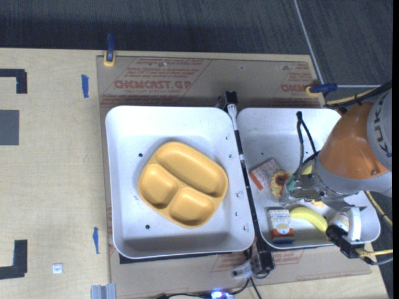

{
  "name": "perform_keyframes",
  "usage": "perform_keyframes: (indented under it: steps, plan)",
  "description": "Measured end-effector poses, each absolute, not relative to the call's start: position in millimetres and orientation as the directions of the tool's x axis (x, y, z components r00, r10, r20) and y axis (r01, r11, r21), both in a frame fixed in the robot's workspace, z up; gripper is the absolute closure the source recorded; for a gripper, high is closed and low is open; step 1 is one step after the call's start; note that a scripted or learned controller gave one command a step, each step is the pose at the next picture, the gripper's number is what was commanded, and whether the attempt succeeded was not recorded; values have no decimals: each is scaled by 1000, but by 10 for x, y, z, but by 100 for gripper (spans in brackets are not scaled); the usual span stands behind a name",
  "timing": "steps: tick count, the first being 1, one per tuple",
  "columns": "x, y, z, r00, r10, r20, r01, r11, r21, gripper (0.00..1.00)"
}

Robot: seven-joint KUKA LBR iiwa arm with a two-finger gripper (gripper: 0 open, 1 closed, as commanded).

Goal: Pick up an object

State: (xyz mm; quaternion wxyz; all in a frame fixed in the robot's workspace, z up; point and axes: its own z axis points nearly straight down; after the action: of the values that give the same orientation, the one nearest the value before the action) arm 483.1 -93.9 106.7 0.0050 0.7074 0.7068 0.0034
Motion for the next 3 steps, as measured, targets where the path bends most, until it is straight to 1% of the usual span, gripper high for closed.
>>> perform_keyframes:
  steps: [1,2,3]
  plan:
    - [4830,-939,1067,1,1000,-2,1000,-1,12,0]
    - [4844,-938,1167,1,1000,-3,1000,-1,16,100]
    - [4843,-937,1167,1,1000,-3,1000,-1,15,0]
